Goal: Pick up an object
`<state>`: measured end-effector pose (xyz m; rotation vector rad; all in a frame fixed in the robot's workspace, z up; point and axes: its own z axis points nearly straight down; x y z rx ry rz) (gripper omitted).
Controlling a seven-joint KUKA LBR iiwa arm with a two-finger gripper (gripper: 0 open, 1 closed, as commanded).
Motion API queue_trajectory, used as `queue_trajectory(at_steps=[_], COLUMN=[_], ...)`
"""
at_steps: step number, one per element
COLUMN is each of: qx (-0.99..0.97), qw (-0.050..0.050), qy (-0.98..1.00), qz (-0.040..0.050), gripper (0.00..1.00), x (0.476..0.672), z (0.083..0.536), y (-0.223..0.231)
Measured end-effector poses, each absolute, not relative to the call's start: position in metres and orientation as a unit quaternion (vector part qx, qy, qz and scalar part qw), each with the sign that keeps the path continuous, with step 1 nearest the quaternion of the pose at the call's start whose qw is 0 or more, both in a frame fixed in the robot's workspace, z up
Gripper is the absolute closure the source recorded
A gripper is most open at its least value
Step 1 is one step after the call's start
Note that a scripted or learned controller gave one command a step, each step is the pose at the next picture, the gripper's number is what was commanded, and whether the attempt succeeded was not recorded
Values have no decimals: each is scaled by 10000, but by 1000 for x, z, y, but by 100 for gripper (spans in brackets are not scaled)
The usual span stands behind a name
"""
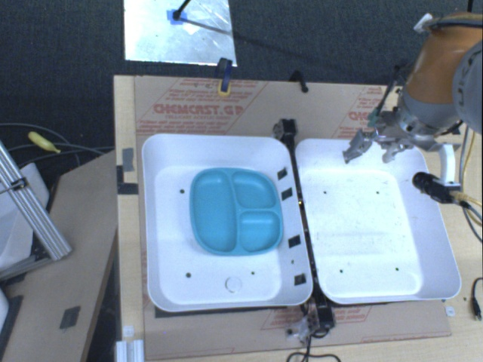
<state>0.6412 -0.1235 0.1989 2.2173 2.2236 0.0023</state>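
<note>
Your blue tray point(234, 210) lies flat in the left bin point(162, 277), long axis running left to right, its two small compartments toward the right. Farther back, your tool point(375, 148) hovers over the right bin's point(438, 277) far edge, fingers spread, pinching nothing.

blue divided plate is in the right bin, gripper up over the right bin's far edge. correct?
Wrong bin. The camera view shows the blue divided plate in the left bin, not the right bin. The gripper is indeed over the right bin's far edge.
</note>
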Motion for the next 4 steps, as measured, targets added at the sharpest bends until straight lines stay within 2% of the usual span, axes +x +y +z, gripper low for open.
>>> queue_trajectory(at_steps=[1, 2, 3, 4], qx=[7079, 7056, 7078, 7067], qw=[-6, 36, 10, 10], qy=[7064, 7086, 7064, 7075], qz=[-11, 20, -7, 3], gripper=[0, 0, 0, 0], x=[612, 671, 628, 623], z=[81, 86, 85, 85], y=[-157, -175, -209, -206])
